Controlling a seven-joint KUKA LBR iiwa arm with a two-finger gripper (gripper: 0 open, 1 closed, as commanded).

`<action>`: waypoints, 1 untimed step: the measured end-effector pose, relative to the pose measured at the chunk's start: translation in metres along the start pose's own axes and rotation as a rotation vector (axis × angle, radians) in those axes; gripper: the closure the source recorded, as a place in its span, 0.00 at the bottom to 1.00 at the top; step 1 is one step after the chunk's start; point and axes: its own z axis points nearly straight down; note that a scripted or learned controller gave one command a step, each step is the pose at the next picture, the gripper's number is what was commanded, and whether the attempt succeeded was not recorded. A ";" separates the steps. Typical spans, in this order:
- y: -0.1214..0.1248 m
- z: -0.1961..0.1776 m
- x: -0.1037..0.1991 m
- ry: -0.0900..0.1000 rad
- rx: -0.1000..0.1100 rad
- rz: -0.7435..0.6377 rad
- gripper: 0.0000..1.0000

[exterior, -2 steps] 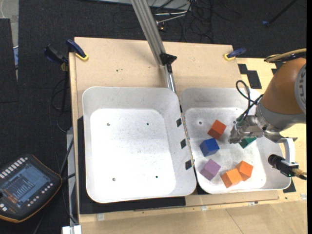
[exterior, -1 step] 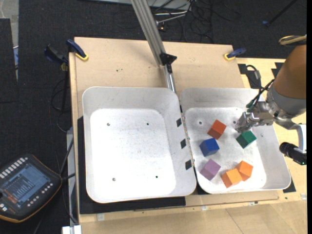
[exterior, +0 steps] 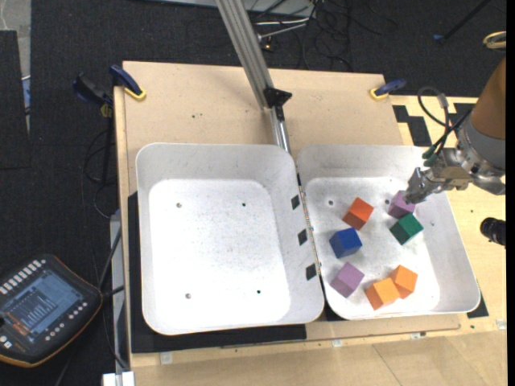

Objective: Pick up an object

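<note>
Two shallow white bins sit side by side on a tan bench. The left bin [exterior: 213,236] shows a bare speckled floor, and the right bin [exterior: 451,256] holds seven small cubes. An orange cube [exterior: 359,212] lies toward the middle of that bin, with a blue cube [exterior: 345,241] just below it and a purple cube [exterior: 348,279] lower still, near the front. Two more orange cubes [exterior: 391,286] touch each other at the front right. A green cube [exterior: 407,227] sits near the right wall, and a second purple cube [exterior: 401,205] lies just above it, touching or almost touching.

The grey arm reaches in from the right, and its gripper [exterior: 418,185] hangs directly over the upper purple cube, its tip at or just above the cube's top right edge. Whether the gripper is spread, closed or grasping the cube cannot be told from this angle. A handheld control pendant [exterior: 40,308] rests on the dark floor at lower left.
</note>
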 end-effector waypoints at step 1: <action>0.018 0.001 0.049 0.003 0.005 -0.005 1.00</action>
